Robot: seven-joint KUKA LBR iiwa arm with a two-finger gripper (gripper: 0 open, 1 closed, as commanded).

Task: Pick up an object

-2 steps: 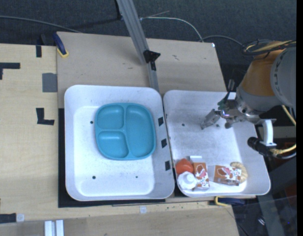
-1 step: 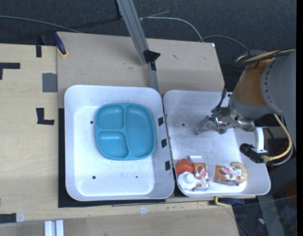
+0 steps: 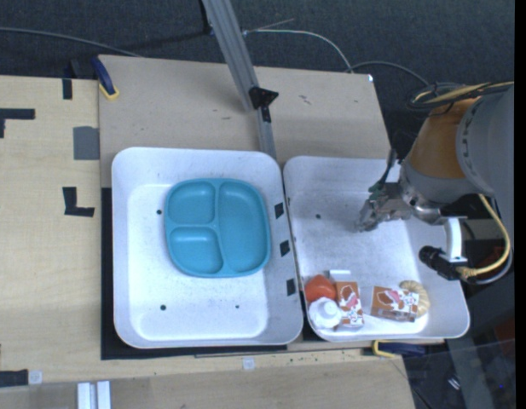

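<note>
A grey arm with an orange band is reaching in from the right, its tool (image 3: 371, 216) hanging over the right bin (image 3: 331, 186); whether the tool is spread cannot be told. Small packets (image 3: 399, 301) and an orange-and-white object (image 3: 324, 301) are lying along that bin's near edge, their printing too small to read. A teal divided plate (image 3: 217, 227) is sitting in the left bin (image 3: 135, 313).

Even, soft overhead light keeps the white bins (image 3: 203, 331) bright without hard glare, and shadows are faint. The picture is slightly soft and grainy overall, and the dark floor (image 3: 118, 11) along the top falls dim.
</note>
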